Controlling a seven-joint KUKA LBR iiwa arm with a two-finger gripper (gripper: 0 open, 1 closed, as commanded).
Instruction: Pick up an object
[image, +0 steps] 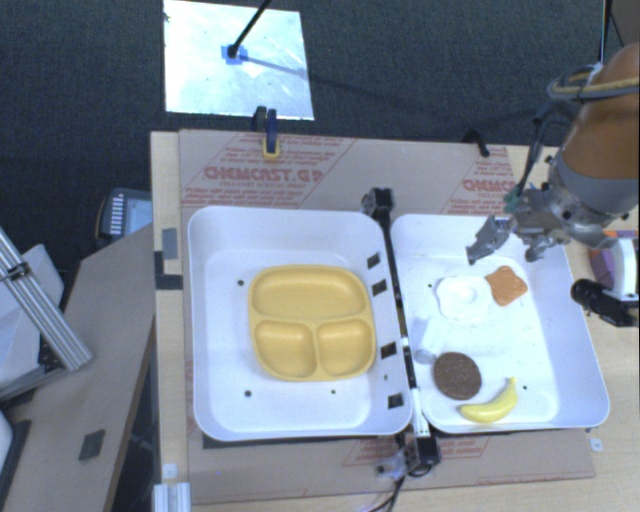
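Gripper (512, 240) hovered over the right bin (580, 395), fingers spread, holding nothing — glossy banana (490, 403) at its 6 o'clock, beside a rough brown disc (457, 375); divided yellow plate (305, 322) at 9 o'clock.

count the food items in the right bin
4: egg mid-bin, toast right of it, patty near the front, banana at the front edge. The gripper could hide more.
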